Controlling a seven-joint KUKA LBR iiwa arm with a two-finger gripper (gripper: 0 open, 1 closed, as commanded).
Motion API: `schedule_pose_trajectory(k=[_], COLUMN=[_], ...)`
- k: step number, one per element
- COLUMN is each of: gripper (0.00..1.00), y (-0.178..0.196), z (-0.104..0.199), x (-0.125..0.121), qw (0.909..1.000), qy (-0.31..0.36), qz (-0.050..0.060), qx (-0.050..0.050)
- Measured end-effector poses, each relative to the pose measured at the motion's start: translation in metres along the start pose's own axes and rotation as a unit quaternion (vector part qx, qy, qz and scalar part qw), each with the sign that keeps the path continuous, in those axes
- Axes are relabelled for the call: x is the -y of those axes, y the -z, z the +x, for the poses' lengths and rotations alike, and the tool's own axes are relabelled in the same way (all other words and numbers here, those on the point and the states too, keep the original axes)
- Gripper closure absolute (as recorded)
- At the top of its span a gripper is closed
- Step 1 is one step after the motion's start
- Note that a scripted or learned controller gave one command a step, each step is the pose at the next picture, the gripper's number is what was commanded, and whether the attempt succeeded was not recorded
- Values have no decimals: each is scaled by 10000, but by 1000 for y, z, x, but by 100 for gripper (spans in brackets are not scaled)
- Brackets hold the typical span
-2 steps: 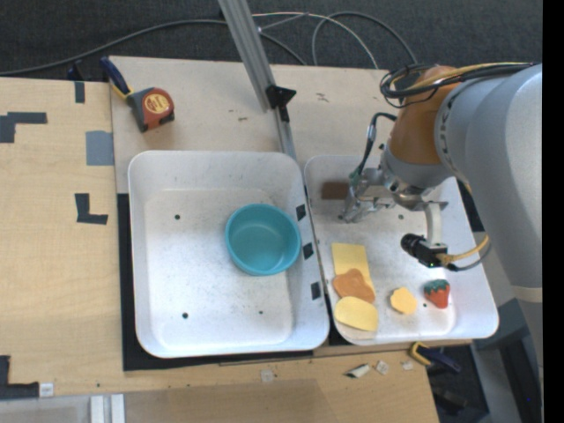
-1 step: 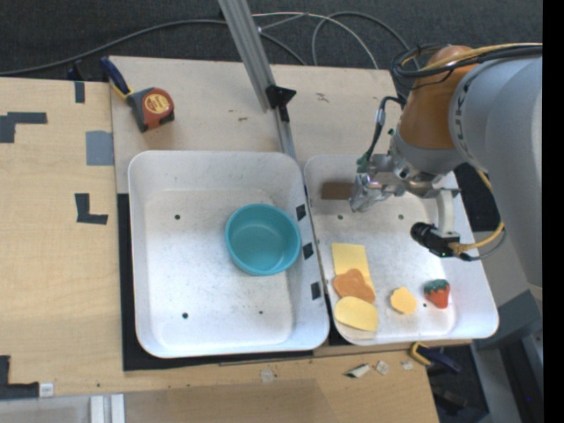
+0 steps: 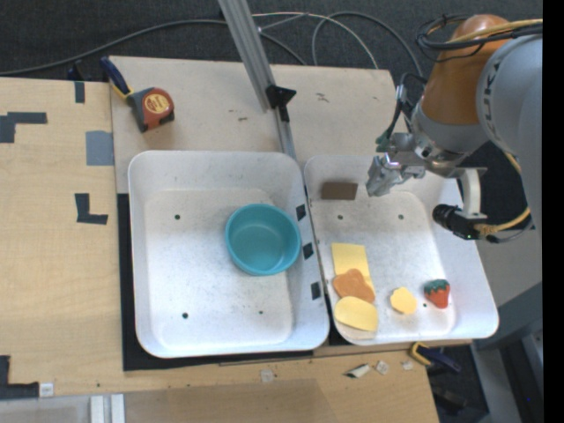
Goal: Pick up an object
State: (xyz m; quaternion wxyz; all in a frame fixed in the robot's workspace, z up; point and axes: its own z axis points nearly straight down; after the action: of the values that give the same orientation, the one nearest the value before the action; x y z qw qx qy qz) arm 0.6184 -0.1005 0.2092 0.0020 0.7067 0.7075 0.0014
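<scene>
My gripper (image 3: 381,181) hangs over the far end of the right bin (image 3: 458,263), just right of a small brown block (image 3: 338,189) lying near the bin's back wall. Nothing shows in its grasp. Toward the front of that bin lie a flat yellow rectangle (image 3: 349,257), an orange piece (image 3: 353,285) overlapping it, a yellow oval (image 3: 356,314), a small yellow piece (image 3: 404,301) and a red strawberry-like toy (image 3: 437,293). A teal bowl (image 3: 262,239) sits upright in the middle of the left bin (image 3: 159,236).
A tape measure (image 3: 155,106) lies on the bench behind the left bin. A slanted grey metal post (image 3: 256,51) rises at the back between the bins. Cables trail across the dark floor behind. The arm's orange band (image 3: 458,69) looms at the right.
</scene>
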Motion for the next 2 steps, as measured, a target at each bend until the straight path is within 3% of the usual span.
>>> schedule_pose_trajectory(k=[1,2], gripper=[100,100], y=[1,-7], z=[0,54], x=[0,-1], qw=[10000,10000], qy=[1,25], qz=[29,36], qx=[-6,-12])
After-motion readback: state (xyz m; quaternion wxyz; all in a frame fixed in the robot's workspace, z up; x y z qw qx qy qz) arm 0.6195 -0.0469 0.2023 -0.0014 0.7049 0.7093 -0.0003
